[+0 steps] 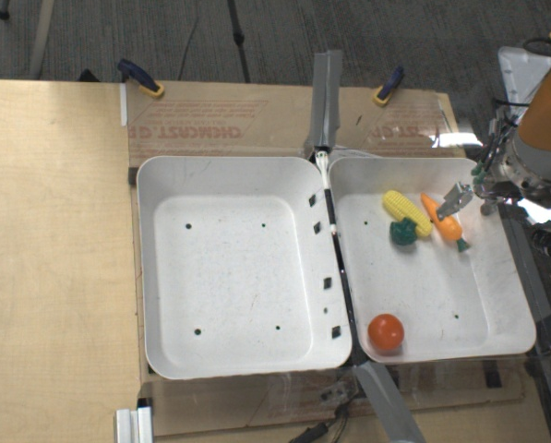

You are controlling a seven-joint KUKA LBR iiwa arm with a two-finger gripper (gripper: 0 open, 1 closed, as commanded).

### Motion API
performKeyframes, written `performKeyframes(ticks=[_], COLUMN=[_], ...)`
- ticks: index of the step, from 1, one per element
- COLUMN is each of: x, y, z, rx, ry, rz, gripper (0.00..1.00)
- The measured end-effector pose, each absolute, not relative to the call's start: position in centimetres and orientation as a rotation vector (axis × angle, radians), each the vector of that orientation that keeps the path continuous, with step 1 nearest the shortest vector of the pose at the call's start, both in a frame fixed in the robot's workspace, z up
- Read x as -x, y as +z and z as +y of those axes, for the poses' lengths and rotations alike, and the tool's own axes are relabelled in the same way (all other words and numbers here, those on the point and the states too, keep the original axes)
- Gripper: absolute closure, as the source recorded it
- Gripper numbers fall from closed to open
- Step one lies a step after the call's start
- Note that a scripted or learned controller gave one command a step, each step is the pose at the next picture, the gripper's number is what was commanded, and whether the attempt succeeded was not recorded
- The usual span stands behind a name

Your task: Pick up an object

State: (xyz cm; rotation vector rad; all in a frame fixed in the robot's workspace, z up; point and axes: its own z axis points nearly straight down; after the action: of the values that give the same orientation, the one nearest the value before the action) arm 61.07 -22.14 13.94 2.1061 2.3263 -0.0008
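A red tomato (386, 331) sits near the right bin's (497, 340) front wall, well apart from the rest. Farther back lie a green piece (403, 233), a yellow corn cob (406, 213) (long axis slanting), and an orange carrot (444, 221) directly beneath the gripper (457, 201); whether it grips anything, I cannot tell.

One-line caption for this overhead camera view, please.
Gripper poised over a carrot in the right bin, beside a corn cob; tomato near the front.

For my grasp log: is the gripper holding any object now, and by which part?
It cannot be told. The gripper is right at the carrot, but a hold is not visible.
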Motion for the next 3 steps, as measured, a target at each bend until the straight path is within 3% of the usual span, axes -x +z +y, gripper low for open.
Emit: performKeyframes(ticks=[1, 2, 3], x=[-64.5, -53.9, -64.9], y=[9.1, 9.1, 9.2], z=[-19.7, -19.0, -19.6], rx=[-2.098, -2.206, -2.054], ry=[-0.002, -0.003, -0.001], rz=[2.336, 2.239, 2.375], gripper=[0.0, 0.0, 0.0])
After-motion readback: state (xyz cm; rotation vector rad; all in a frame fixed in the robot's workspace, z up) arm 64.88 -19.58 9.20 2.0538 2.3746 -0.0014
